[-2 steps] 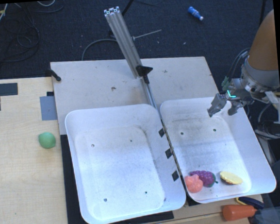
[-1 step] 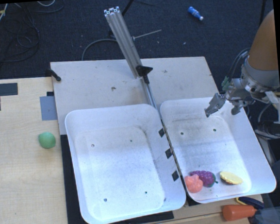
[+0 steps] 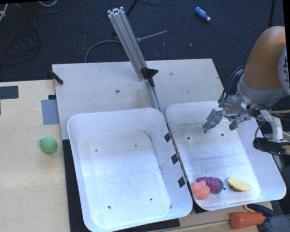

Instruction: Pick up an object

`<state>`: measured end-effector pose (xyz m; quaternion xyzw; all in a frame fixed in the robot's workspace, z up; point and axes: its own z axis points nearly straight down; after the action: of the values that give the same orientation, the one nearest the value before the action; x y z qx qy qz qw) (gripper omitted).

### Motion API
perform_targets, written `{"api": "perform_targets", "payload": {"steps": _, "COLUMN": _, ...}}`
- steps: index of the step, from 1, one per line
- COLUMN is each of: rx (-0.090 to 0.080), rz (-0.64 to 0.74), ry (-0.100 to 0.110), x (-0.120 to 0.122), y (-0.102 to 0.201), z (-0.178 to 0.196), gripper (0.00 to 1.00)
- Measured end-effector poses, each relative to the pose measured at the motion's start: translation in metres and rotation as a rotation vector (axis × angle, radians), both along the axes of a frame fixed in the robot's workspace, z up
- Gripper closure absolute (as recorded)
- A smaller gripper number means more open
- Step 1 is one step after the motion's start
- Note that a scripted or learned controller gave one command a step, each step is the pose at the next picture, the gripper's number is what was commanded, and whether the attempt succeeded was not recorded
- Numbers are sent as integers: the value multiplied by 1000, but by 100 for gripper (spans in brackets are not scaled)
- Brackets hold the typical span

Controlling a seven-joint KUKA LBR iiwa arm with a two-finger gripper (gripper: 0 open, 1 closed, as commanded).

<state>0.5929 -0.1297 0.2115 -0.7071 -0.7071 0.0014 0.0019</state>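
Note:
My gripper (image 3: 220,123) hangs over the upper part of the right bin (image 3: 209,153), its two fingers spread open with nothing between them. Well below it, at the bin's near edge, lie three small toys: a pink-red lump (image 3: 201,190), a purple bunch of grapes (image 3: 212,183) touching it, and a yellow piece (image 3: 239,184) a little to the right. The grey arm with its orange band (image 3: 266,59) comes in from the right.
The left bin (image 3: 120,165) sits beside the right one, with black clips (image 3: 174,158) along the shared wall. A green ball (image 3: 48,145) rests on the wooden bench at left. An aluminium bar (image 3: 131,41) slants behind the bins. An orange tool (image 3: 247,218) lies at the front right.

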Motion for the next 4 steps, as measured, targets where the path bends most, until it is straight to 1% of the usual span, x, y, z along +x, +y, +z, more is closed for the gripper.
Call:
{"api": "perform_targets", "payload": {"steps": 1, "rx": 0, "rz": 0, "ry": 1, "x": 2, "y": 8, "z": -59, "gripper": 0}}
{"api": "perform_targets", "payload": {"steps": 2, "rx": 0, "rz": 0, "ry": 1, "x": -2, "y": 16, "z": -118, "gripper": 0}}
{"api": "perform_targets", "payload": {"steps": 3, "rx": -1, "rz": -3, "ry": -4, "x": -1, "y": 14, "z": -105, "gripper": 100}}
{"api": "perform_targets", "payload": {"steps": 4, "rx": -1, "rz": -1, "ry": -8, "x": 1, "y": 5, "z": -49, "gripper": 100}}
